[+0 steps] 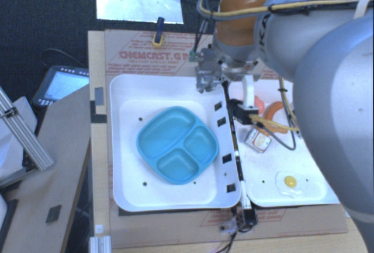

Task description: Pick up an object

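You are looking down on two white bins side by side. The left bin carries a blue divided plate lying flat near its centre, with three compartments facing up. White floor shows all the way round the plate, widest along the far wall and the left wall, narrower toward the divider on its right.

The arm fills the upper right, and its orange band sits just above the wrist. The gripper hangs at the far right corner of the left bin, close to the far rim and to the divider; you cannot tell from here whether it is released or clenched, and nothing is visible in it. It stands apart from the plate.

The right bin is partly covered by the arm. There you see a fried-egg toy near the front rim, a small carton just beside the divider, and an orange ring behind it, with cables crossing over them. Open floor lies between the egg and the carton.
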